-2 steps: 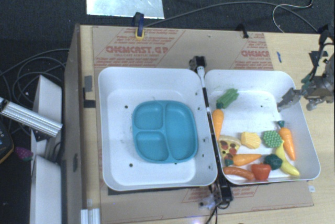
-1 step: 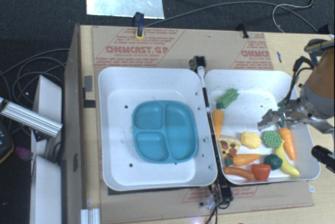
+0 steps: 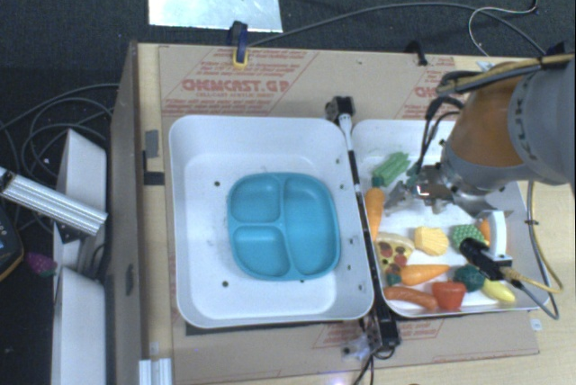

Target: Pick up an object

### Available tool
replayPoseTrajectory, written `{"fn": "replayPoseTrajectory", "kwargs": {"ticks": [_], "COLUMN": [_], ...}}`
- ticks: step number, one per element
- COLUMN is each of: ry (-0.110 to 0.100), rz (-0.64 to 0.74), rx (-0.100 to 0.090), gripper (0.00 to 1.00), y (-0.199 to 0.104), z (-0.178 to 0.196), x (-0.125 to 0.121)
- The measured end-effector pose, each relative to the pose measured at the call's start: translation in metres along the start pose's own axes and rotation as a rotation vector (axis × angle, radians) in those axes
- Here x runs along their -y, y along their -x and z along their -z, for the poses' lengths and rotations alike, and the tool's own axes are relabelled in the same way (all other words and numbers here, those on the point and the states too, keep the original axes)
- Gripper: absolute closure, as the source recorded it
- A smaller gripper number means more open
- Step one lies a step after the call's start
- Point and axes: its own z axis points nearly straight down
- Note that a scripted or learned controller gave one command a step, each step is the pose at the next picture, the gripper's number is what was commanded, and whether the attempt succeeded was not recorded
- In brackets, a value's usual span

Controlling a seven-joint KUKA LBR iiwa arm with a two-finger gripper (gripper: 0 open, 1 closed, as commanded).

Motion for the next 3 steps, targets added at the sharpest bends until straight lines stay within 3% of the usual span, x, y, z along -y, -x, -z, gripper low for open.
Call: {"fn": "replayPoseTrajectory", "kwargs": {"ticks": [1,2,3], "ry": [0.002,0.004,0.006], "rz": [-0.003,-0.003,0.001], "rx": [0.002,0.002,0.000], "gripper": [0.00,1.00,1.00], "y": [0.034,0.034,-0.061], "z": [-0.033,-0.023,0.068], "x": [0.031,0.030,-0.024]}}
